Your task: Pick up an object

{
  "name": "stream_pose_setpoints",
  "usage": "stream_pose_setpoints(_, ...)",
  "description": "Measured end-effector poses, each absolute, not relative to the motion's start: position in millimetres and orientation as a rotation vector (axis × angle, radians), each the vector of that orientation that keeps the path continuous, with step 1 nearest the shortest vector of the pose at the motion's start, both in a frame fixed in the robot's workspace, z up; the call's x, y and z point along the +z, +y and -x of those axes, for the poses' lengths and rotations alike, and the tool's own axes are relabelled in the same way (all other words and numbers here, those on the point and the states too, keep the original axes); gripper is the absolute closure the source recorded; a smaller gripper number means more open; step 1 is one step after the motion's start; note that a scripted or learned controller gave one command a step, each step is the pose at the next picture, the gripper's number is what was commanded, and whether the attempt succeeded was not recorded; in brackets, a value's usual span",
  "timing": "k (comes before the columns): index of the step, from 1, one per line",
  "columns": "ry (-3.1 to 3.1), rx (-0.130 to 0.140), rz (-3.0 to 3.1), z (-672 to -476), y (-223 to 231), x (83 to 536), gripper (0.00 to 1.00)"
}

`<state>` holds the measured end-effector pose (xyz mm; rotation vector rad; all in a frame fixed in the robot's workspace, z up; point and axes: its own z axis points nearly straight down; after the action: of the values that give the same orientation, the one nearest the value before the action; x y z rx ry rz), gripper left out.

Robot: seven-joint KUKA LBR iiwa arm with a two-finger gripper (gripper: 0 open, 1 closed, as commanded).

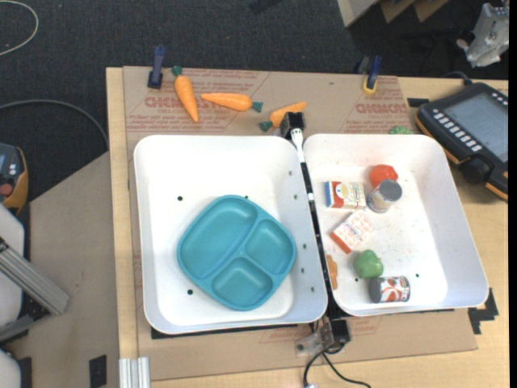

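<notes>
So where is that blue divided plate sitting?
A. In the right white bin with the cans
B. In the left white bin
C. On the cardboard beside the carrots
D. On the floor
B. The blue divided plate lies flat inside the left white bin, while the cans and small boxes are in the right white bin and the carrots lie on the cardboard behind the bins.

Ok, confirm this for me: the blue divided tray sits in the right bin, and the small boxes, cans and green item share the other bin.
Not quite. The camera view shows the blue divided tray in the left bin, not the right. The small boxes, cans and green item share the right bin.
</notes>
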<state>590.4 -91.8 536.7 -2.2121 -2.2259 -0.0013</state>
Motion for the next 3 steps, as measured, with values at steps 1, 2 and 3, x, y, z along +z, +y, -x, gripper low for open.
stream_pose_setpoints(1,-2.227,-0.003,2.223,-593.9,-95.7,547.1,1.0)
stream_pose_setpoints(2,-2.225,-0.001,2.213,-504.5,-42.2,536.2,1.0)
stream_pose_setpoints(3,-2.226,-0.004,2.222,-508.6,-44.9,546.6,1.0)
